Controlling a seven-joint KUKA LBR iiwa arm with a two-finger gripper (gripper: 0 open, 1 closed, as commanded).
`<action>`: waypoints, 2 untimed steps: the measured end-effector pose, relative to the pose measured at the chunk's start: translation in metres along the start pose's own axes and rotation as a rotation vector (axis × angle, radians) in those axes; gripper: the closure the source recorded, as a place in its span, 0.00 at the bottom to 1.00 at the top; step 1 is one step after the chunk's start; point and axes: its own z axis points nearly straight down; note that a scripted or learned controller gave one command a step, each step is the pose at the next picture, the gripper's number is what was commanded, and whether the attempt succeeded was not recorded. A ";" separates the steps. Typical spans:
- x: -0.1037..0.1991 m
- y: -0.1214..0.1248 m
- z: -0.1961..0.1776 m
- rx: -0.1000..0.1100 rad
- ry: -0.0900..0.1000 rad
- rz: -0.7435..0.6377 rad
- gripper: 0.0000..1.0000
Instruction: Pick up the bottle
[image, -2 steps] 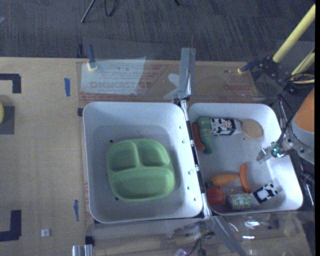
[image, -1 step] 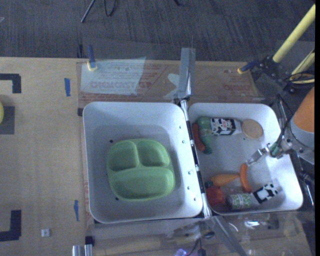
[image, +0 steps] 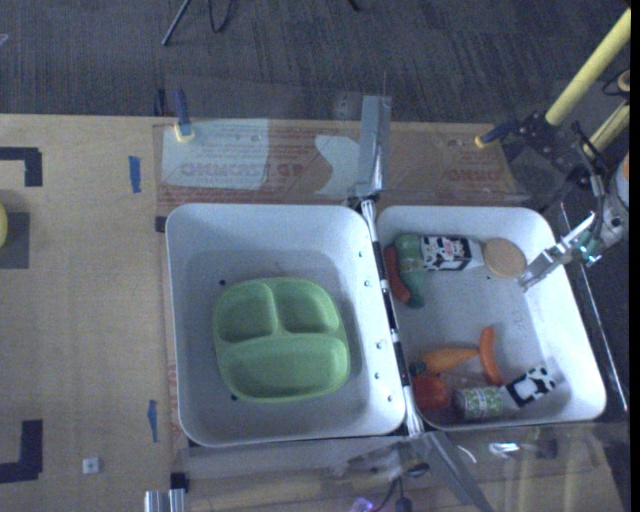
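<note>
We see a green divided plate lying flat in the left bin, likely clutter. In the right bin, the bottle lies on its side by the near wall. The gripper hovers above the far right corner; whether it is parted or closed we cannot tell. Wooden bench, dark carpet beyond.

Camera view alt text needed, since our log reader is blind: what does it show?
A robot hand hovers at the right bin's upper right edge, holding nothing, while a bottle lies near that bin's front among toy food. The left bin holds a green divided plate.
</note>
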 end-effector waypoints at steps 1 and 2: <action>0.017 -0.063 0.083 0.003 0.002 0.125 0.00; 0.000 -0.052 0.106 0.001 0.001 0.136 0.00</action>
